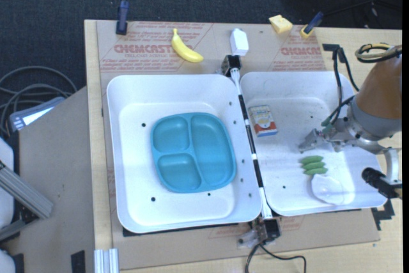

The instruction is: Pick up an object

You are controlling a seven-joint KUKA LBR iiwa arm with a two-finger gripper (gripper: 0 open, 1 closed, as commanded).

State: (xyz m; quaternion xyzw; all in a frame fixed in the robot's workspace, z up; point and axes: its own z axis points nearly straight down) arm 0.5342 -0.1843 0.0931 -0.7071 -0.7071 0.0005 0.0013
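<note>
My gripper (314, 140) hangs low over the right bin (287, 89), at the end of the grey arm coming in from the right. Just below it, a green pea pod (313, 165) lies on the bin floor, apart from the gripper. A pale, clear-looking item (329, 189) rests near the bin's front right corner. A small white and orange box (263, 121) lies to the gripper's left, close to the divider between the bins. Nothing shows in the gripper.
The left bin (128, 99) holds a blue sectioned plate (192, 151). Outside the bins, a yellow banana (185, 48), a white item (239, 41), a yellow wedge (280, 23) and blue clips (121, 16) lie along the bench's back edge. Cables run at the right.
</note>
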